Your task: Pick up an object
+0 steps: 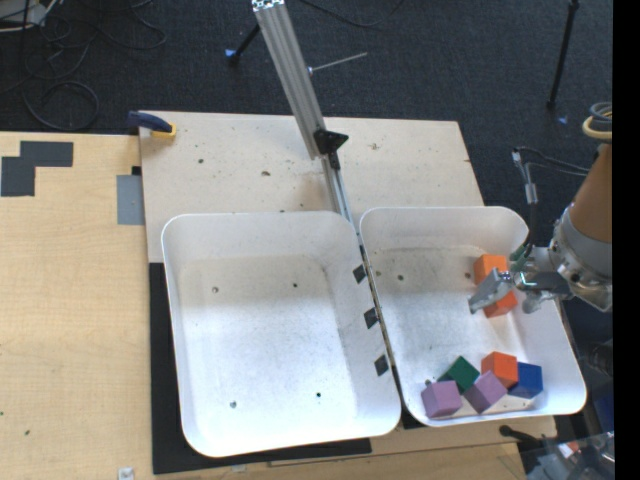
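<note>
The tool (507,294) is at the right of the picture, down at an orange block (492,268) in the right bin (440,230). I cannot tell its grip. The block could slip out if pinched by a corner.

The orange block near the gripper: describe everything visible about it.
The orange block is a small, matte cube-like piece, plain orange, sitting in the right bin near its far right wall, apart from the cluster of blocks at the near edge. The gripper is right at it, its grey fingers overlapping the block's lower part. Whether the block is lifted or resting cannot be told.
</note>
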Robot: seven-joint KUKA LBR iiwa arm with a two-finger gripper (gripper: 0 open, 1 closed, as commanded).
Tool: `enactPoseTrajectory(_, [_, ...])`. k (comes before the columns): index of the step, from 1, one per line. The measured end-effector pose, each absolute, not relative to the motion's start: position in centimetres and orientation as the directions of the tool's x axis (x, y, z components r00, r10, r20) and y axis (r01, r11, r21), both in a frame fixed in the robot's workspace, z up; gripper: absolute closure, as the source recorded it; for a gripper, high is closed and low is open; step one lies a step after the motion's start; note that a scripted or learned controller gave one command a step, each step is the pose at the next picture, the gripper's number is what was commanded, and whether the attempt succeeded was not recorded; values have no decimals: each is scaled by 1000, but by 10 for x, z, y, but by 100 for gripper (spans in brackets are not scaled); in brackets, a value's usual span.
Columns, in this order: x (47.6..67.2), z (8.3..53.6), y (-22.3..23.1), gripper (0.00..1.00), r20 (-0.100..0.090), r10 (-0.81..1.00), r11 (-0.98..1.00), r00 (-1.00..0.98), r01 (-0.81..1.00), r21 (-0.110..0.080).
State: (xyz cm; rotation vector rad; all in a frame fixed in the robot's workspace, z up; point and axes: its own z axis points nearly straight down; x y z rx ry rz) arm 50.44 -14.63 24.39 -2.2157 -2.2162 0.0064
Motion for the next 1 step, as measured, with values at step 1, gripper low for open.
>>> enactPoseTrajectory(1, [505,246,-147,0,2,1000,-3,3,1000,-4])
